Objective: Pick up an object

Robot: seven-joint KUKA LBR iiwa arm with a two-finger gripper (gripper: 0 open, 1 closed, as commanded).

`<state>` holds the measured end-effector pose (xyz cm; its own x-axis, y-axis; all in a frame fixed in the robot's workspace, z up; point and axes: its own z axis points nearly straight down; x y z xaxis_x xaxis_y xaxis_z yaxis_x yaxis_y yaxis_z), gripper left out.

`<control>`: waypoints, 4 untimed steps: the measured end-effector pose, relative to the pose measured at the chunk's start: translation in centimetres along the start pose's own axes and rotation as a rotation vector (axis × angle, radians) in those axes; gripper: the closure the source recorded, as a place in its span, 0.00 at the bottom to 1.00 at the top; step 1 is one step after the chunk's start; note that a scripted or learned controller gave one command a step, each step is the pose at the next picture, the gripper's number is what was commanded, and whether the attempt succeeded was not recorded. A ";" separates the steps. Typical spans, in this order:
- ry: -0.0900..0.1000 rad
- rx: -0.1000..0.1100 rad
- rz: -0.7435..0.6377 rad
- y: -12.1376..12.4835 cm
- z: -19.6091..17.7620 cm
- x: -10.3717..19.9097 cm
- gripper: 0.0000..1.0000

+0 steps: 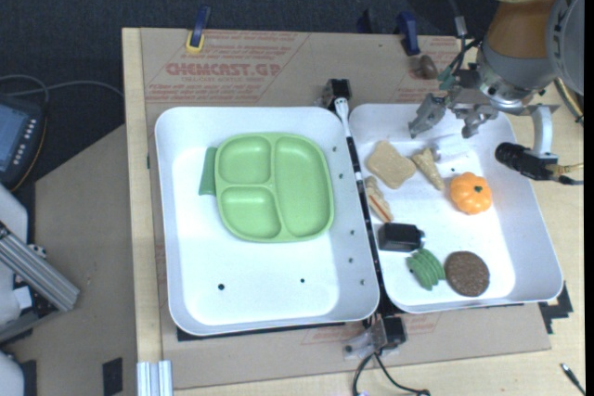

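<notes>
Pumpkin (471,194) sat in right bin (529,246) (near bread (390,165) and wedge (428,168)). Hovered above bin's far end, gripper (447,118) spread open, seemingly gripping nothing.

A single fixed camera looks down on the bench from above at a slant, far enough back to take in both shallow white plastic bins whole, with dark floor around the light cardboard-covered benchtop (260,60). The left bin (186,227) sits just past centre toward 9 o'clock, the right bin (520,246) toward 3 o'clock. The grey arm with its orange band (529,5) enters from 2 o'clock. The bench's far edge lies toward 12 o'clock, its near edge toward 6 o'clock.
</notes>
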<state>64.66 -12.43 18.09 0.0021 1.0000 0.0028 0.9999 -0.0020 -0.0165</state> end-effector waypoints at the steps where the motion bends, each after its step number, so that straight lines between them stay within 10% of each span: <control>1: -0.002 -0.015 -0.002 0.3 -0.9 0.0 0.00; 3: -0.001 -0.013 -0.003 -0.4 8.9 0.2 0.00; 4: -0.003 -0.017 -0.002 -0.3 7.6 0.2 1.00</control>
<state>64.19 -12.23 10.47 -0.0003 1.0000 -0.0001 1.0000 0.0003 0.0010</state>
